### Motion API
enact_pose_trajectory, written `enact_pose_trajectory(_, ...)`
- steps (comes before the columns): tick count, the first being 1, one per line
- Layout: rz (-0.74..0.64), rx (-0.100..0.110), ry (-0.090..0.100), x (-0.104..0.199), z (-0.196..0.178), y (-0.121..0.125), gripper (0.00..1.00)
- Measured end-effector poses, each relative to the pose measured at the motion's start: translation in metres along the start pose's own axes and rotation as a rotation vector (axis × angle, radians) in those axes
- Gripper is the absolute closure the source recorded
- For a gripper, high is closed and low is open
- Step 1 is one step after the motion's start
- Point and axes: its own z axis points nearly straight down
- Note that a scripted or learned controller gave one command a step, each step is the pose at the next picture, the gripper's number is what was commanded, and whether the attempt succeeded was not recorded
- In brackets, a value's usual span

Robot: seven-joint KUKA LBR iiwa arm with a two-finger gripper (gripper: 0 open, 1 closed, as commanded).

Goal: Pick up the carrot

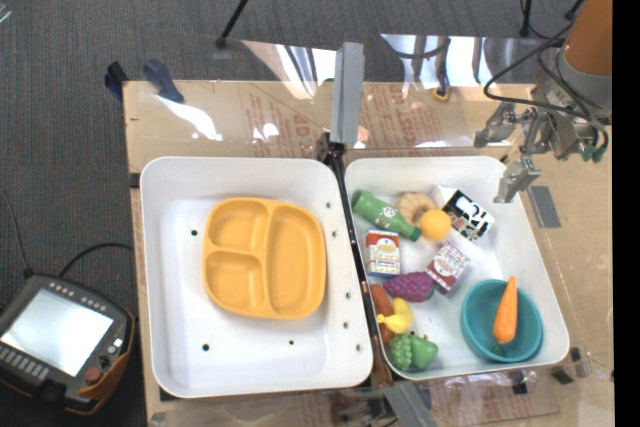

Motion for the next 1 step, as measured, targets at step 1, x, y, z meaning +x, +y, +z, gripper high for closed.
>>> enact_pose_trajectory(1,-0.046,0.001,-0.008,0.0083,0.1745,0.0247,0.0)
